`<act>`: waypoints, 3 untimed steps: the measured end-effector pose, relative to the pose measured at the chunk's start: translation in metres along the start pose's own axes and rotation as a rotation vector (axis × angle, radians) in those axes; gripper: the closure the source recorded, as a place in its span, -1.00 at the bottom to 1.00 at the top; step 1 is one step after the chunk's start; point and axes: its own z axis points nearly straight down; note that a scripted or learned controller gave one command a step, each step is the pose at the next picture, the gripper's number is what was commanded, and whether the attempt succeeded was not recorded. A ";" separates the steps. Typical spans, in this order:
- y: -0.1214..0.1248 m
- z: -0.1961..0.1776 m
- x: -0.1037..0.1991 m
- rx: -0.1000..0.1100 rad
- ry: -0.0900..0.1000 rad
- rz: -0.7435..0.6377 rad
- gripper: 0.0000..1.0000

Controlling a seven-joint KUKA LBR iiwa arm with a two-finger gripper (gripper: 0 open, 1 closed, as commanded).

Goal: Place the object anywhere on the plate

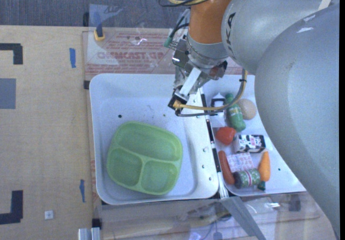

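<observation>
A light green plate [144,156] with three compartments lies in the left bin [108,93], toward its front. Nothing rests on it. My gripper [200,76] hangs under the orange wrist band, over the divide between the two bins near their back edge, above and to the right of the plate. The wrist hides its tip. The right bin [280,177] holds several food items: a green bottle-like piece [235,116], a pale egg [247,108], a red tomato-like piece [226,135], a black-and-white carton [250,142], a red sausage [226,167], a carrot [264,165] and a small can [249,178].
The bulky grey arm covers the right side of the view and part of the right bin. A wooden bench top [43,125] with blue tape marks lies to the left of the bins.
</observation>
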 end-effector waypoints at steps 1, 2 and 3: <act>-0.029 0.027 -0.113 0.000 0.002 -0.133 1.00; -0.068 0.019 -0.062 0.000 0.003 -0.206 1.00; -0.063 0.002 -0.106 0.001 0.003 -0.210 1.00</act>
